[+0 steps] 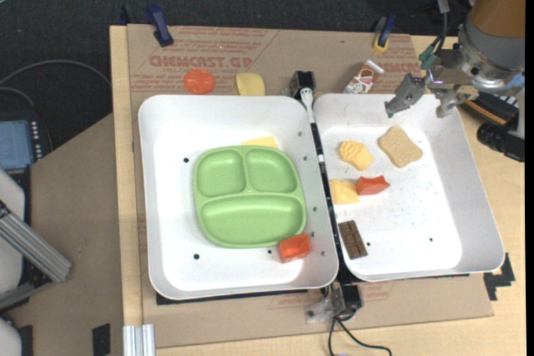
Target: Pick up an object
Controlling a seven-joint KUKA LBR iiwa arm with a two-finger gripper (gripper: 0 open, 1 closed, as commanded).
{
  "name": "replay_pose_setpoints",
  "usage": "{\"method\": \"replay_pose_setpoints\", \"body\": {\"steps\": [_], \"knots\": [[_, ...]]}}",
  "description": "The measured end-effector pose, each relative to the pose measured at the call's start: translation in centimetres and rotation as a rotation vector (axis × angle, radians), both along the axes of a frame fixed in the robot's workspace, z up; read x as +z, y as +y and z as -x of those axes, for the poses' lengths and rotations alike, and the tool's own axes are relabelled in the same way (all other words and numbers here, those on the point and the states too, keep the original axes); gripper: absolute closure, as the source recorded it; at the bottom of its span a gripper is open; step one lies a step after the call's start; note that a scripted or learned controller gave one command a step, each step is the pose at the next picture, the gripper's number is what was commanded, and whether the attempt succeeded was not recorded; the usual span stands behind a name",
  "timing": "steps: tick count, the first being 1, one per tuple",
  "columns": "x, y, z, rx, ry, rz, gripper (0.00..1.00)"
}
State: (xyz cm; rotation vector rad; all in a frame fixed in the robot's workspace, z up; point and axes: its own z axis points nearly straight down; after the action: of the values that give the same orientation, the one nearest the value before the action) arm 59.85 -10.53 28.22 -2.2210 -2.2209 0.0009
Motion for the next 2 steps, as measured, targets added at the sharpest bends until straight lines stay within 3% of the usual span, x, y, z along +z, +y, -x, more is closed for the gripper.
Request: {"method": "replay_pose_setpoints", "body": {"steps": [1, 2], "knots": [[-13.3, -3.6, 1.9, -0.005, 0.013, -0.001, 0.0], [-20.2, -1.4, 2.6, 0.0, 0.007, -0.003, 0.0]]}}
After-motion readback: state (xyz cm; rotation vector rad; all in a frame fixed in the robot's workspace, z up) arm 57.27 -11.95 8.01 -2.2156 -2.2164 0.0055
